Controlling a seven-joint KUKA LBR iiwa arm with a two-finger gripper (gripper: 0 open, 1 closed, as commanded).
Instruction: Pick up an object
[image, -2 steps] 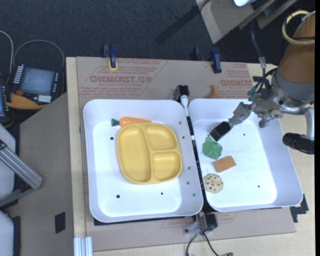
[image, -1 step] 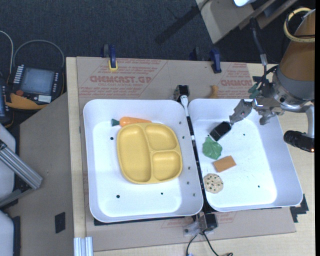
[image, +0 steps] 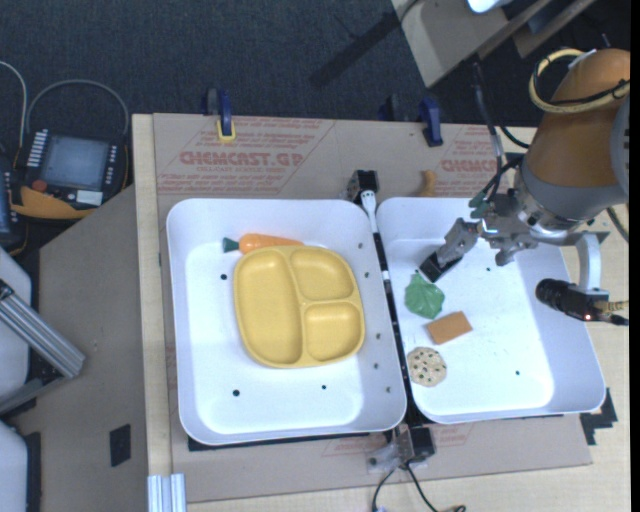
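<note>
Lying in the right bin (image: 560, 385), toward its left wall, are three small things that could be picked: a crumpled green piece (image: 424, 297), a flat tan rectangle (image: 448, 327) just below and to its right, and a round speckled cookie (image: 427, 366) nearer the front edge. They sit close together in a loose column, the green piece and the tan rectangle nearly touching, the cookie a little apart. None of them is lifted.

Just above the green piece hangs the gripper (image: 437, 266), slanting down and to the left from the wrist, its dark tip near the green piece. Whether its fingers are apart or together cannot be told from this angle, and nothing can be seen between them. The grey arm (image: 570, 185) with its orange band (image: 592, 80) reaches in from the right, over the bin's back right corner.

In the left bin (image: 200, 380) rests a yellow divided plate (image: 298, 305) with three compartments, tilted slightly. An orange carrot (image: 268, 241) with a green end lies just behind the plate, touching its rim. Both bins sit side by side on a brown board (image: 300, 140) held by blue clamps (image: 224, 112) at the back.
</note>
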